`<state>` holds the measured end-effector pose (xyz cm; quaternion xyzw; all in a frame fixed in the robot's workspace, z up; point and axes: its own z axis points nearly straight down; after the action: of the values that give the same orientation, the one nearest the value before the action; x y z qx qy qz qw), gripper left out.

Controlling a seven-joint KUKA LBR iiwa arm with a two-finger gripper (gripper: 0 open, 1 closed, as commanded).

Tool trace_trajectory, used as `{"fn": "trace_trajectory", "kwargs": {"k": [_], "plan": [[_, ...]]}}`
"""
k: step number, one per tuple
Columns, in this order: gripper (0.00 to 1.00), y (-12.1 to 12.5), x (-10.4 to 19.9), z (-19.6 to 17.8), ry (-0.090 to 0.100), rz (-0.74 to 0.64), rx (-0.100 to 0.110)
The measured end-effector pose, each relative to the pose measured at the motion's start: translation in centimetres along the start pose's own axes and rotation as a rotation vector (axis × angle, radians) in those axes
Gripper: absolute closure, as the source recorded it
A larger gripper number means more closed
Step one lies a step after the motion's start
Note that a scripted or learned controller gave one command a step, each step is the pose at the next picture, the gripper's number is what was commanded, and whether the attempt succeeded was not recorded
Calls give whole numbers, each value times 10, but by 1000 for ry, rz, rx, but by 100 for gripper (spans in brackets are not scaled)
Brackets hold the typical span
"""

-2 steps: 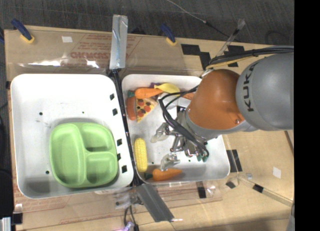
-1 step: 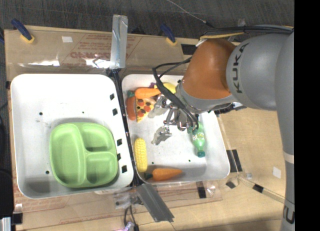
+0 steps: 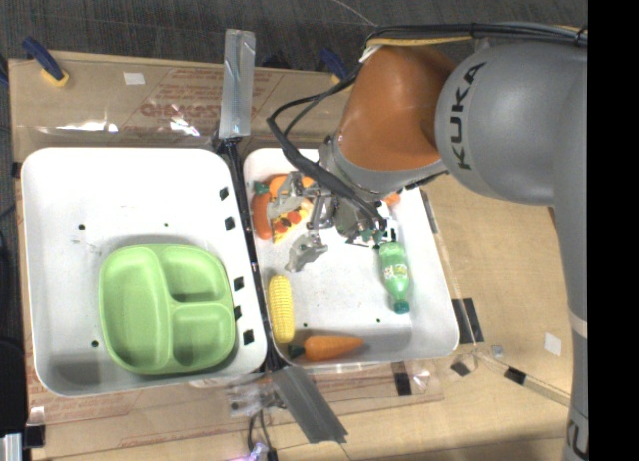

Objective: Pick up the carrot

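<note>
A single fixed camera looked down at a slant on both white bins (image 3: 40,249), the arm (image 3: 499,120) entering from the right.

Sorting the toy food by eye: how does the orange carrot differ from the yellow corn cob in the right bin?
The orange carrot lies crosswise along the bin's near wall; the yellow corn cob lies lengthwise along the left wall. The carrot is smooth and tapered, the cob bumpy and blunt. Both rest in the right white bin, close together at its near-left corner.
</note>
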<state>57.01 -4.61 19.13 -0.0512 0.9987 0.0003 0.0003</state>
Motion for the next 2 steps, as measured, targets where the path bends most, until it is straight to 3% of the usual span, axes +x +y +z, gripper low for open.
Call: {"fn": "trace_trajectory", "kwargs": {"k": [1,2], "plan": [[0,-11,2,-1,-1,-377,0],[0,-15,54,1,4,-526,-2]]}}
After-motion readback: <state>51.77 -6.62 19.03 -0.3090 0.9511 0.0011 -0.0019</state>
